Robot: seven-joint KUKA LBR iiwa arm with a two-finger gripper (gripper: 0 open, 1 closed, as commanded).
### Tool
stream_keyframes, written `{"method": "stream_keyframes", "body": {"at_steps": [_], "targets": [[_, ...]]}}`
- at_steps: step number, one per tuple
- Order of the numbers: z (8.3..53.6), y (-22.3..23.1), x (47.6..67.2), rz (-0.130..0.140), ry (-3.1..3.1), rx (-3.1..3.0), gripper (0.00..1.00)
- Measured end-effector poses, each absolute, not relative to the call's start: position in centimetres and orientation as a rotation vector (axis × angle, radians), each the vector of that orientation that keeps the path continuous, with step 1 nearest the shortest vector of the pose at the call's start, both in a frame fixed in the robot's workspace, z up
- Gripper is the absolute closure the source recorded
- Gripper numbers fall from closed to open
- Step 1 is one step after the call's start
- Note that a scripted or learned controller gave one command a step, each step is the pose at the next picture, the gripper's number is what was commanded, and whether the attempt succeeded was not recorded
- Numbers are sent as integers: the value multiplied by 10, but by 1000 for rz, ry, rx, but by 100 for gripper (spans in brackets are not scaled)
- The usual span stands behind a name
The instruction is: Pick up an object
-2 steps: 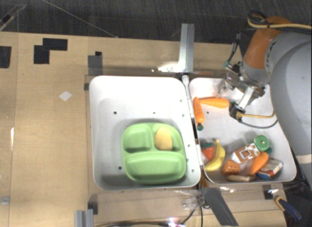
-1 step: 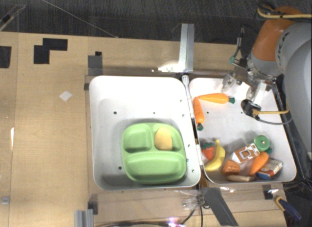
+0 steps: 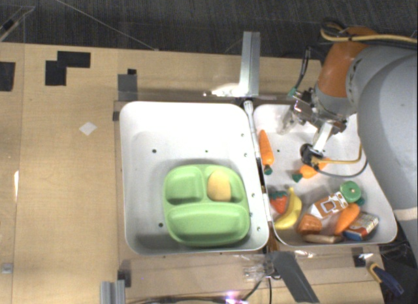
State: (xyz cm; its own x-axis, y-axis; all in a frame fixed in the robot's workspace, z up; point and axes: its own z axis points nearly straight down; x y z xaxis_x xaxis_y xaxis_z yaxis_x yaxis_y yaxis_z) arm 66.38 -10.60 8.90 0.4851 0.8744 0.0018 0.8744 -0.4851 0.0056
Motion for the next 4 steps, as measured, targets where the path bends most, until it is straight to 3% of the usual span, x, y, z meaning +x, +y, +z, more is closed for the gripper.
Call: {"method": "stream_keyframes", "body": {"at_steps": [1,2,3,4], "targets": [[204,-120,608,7,1590,2706,0],[98,-115,578,6,1802,2570,0],[177,-119,572,6,1670,2658,0],[100,-134,577,5,1855,2533,0]]}}
